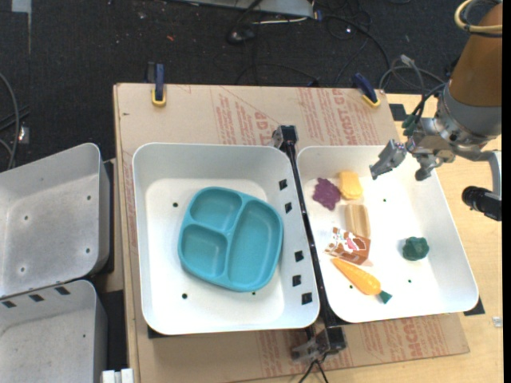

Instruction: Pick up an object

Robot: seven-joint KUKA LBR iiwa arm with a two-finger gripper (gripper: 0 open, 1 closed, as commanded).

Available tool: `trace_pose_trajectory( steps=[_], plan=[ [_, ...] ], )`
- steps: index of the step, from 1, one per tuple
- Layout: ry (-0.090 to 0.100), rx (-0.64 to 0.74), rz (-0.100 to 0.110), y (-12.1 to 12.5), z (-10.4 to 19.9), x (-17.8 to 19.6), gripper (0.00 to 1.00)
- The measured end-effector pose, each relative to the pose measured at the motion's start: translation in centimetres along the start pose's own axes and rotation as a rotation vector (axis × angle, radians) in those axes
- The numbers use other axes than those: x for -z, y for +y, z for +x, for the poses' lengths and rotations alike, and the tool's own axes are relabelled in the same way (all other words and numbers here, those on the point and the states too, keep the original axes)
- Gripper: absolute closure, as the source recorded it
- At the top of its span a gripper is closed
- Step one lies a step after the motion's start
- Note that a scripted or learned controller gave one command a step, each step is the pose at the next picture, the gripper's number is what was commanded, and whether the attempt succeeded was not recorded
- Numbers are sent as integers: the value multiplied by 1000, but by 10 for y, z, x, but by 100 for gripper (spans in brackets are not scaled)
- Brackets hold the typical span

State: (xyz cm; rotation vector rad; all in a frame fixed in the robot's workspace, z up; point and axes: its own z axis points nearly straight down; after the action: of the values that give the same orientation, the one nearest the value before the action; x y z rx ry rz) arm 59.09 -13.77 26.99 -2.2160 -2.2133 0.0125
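Nothing picked yet: your claw (406, 161) hangs spread and empty over the right bin (447, 238)

No object sits between its two fingers, so the whole grasp is still ahead of you. The nearest candidates lie just left of and below the claw: a yellow piece (350, 185) with a purple piece (325, 192) beside it. Further below sit a tan block (357, 219), a brown wrapper (350, 246) and a carrot (358, 278); a green lump (414, 248) lies alone, almost straight below. Choose one, descend, then close
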Motion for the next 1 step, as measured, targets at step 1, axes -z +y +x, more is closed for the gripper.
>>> trace_pose_trajectory(
  steps=[1],
  plan=[
    [-2,3,-12,2,1,8,0]
  ],
)
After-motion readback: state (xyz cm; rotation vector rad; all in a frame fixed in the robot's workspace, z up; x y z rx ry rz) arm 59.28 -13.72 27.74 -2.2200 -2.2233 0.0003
